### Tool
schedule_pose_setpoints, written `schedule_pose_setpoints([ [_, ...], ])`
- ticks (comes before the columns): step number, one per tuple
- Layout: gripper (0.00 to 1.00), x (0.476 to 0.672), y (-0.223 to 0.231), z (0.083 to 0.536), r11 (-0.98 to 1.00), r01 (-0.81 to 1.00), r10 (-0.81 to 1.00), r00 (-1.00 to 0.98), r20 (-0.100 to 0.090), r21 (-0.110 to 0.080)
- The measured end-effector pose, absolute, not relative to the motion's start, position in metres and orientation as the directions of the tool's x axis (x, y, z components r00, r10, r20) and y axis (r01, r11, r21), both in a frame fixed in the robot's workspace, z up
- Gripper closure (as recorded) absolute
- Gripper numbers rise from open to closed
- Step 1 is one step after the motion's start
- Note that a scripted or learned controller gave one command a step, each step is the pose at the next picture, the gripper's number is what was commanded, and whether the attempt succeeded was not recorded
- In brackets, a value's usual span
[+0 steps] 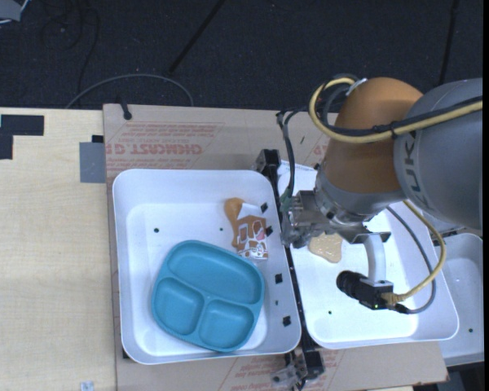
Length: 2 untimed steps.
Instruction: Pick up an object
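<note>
Camera view: looked down at a slant on two shallow white bins, the left bin (130, 218) and the right bin (424, 316), side by side on a cardboard-covered bench (187, 137).
Landmark: the divider (289, 283) where the two bins met; every place below was given against it.
Arm pose: the grey arm (440, 153) came in from the right and bent down over the right bin, its orange band (375, 112) above the wrist, the wrist hanging just right of the divider.
Cables: a yellow hose (436, 271) and dark cables looped round the wrist, right of the divider.
Gripper: the gripper (306, 226) sat low beside the divider, under the wrist; whether it was spread or closed could not be told.
Tan object: a pale tan piece (328, 248) lay on the right bin's floor just right of the divider, just beside the gripper, partly under the wrist; contact could not be judged.
Blue tray: a three-compartment blue tray (208, 296) lay flat in the left bin, left of the divider, well apart from the gripper.
Small packet: a brown and white printed packet (251, 236) lay left of the divider, near it, touching the tray's upper edge.
Orange piece: a small orange-brown piece (233, 208) lay just above the packet, left of the divider.
</note>
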State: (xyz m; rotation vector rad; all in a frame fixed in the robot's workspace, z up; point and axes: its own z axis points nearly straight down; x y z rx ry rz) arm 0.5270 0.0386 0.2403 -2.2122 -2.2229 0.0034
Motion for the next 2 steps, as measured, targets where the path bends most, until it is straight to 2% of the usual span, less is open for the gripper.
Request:
schedule_pose_setpoints([
  [1,1.0,0.5173,0.0912,0.2383,0.006,1.0,1.0,-0.006,0.002,-0.006],
  [2,0.0,0.5177,0.0888,0.2385,0.002,1.0,1.0,-0.002,0.0,-0.006],
])
